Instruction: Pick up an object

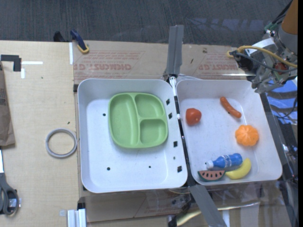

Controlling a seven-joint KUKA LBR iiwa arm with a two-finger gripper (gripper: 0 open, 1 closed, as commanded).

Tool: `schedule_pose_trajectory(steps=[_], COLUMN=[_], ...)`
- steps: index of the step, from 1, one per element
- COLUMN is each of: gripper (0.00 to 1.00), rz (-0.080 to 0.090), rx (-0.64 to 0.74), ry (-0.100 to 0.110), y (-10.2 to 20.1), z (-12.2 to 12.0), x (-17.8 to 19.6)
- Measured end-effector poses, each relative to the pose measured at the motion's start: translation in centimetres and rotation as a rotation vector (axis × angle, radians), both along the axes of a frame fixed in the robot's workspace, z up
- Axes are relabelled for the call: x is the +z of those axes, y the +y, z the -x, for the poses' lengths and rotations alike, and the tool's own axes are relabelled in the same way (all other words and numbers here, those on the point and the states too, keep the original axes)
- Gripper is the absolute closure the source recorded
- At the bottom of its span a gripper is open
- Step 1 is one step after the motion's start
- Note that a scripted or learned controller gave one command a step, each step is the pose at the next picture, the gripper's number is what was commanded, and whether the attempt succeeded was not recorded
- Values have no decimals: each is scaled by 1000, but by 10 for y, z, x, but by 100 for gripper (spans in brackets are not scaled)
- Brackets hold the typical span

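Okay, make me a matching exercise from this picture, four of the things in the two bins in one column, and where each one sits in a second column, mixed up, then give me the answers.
Things:
1. green divided plate
2. tomato
3. sausage
4. watermelon slice

Places:
A. near edge of the right bin, beside the banana
B. far part of the right bin, above the orange
C. left bin
D. right bin, close to the divider between the bins

Pairs: 1-C, 2-D, 3-B, 4-A
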State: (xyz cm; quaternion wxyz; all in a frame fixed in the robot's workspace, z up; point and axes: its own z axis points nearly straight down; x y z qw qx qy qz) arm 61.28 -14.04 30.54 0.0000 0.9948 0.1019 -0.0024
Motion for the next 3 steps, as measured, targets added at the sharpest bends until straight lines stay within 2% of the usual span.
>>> schedule_pose_trajectory(steps=[1,2,3], gripper=[100,100,100], rz=[0,0,0], rx=[-5,3,5], ry=[-1,0,-2], y=[65,-2,64], z=[-8,-21,-22], x=[-4,-9,4])
